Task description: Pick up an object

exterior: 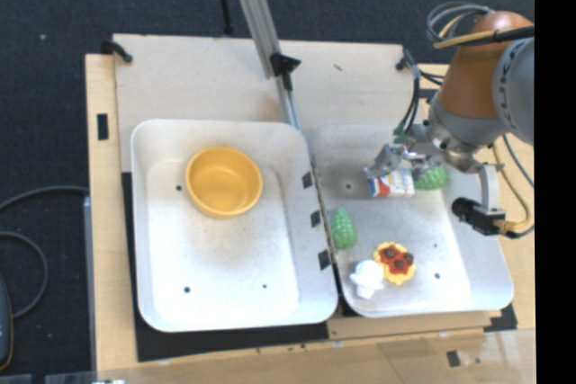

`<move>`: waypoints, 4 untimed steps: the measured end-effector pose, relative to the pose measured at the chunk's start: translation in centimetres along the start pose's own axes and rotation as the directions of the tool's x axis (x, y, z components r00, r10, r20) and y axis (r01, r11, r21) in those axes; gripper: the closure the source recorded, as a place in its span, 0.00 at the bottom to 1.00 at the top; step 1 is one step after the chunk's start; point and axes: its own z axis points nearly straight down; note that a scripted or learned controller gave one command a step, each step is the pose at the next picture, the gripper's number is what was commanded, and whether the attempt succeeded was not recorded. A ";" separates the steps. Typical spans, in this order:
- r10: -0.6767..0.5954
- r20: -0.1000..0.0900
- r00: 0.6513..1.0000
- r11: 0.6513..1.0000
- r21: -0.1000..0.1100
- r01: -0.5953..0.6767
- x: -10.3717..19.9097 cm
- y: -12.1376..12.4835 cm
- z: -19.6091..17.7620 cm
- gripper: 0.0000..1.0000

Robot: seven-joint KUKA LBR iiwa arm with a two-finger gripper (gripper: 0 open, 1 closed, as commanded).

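You would have seen the hand (393,165) low in the right bin (468,283), over a small red-and-white object (392,186); whether it gripped, I could not tell. A green toy (342,227) lay by the bin's left wall; the yellow bowl (224,181) sat in the left bin (225,283).

Arm (486,76) cut off at right side of frame. Green thing (433,178) partly hidden behind gripper (393,160). Red-white thing (393,186) under gripper too blurry to name.
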 end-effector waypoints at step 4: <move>-0.003 -0.001 1.000 1.000 0.009 0.003 10.5 2.0 -8.6 1.00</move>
